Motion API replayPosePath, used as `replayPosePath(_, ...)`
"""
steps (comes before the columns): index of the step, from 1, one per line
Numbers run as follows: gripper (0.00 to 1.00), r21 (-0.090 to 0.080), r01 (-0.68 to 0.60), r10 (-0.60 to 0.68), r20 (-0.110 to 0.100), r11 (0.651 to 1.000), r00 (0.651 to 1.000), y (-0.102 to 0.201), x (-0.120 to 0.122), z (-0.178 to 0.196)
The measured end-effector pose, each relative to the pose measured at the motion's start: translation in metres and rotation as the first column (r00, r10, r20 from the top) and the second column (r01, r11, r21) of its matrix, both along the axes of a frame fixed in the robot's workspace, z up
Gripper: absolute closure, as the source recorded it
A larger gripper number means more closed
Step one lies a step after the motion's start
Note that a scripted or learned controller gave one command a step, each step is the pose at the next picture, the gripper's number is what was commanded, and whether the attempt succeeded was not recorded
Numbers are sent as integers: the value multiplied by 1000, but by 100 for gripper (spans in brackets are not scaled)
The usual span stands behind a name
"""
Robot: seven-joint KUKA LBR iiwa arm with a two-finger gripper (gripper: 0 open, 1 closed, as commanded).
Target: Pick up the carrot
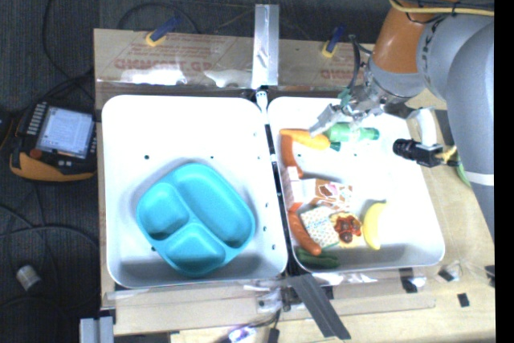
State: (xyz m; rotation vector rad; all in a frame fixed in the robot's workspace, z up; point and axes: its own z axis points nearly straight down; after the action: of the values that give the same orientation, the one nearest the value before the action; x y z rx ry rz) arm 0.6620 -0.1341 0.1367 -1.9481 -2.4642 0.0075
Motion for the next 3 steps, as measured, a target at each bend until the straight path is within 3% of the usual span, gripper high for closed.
replayPosePath(1,0,-13,-236,236,26,972,971,15,-15,-24)
replayPosePath(2,0,0,76,-76,12,997,997,29,10,-49)
replayPosePath(3,0,1,-54,54,13,999,998,31,-51,-47)
